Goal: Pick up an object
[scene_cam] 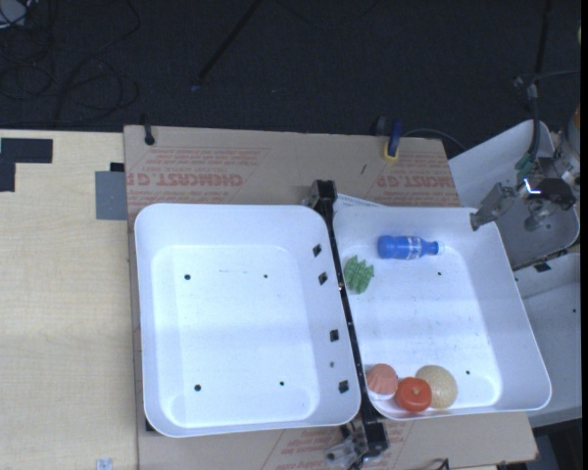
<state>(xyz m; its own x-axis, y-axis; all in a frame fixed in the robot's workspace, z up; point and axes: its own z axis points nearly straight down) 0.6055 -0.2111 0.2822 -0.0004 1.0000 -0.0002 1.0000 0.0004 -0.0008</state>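
The right bin (510, 306) holds a blue bottle (406, 248) lying on its side near the back. A small green leafy piece (358, 274) lies by the bin's left wall. In the front corner sit a pinkish round item (380, 379), a red round item (413, 395) and a tan round item (437, 385), close together. My gripper (487, 211) hangs beyond the right bin's back right rim, apart from all the objects, with the grey arm (544, 199) behind it.
The left bin (147, 292) stands beside the right one, with a black divider with clips (335, 302) between them. Both rest on a cardboard sheet (235, 169). A blue and yellow clamp (393, 141) sits at the cardboard's back edge.
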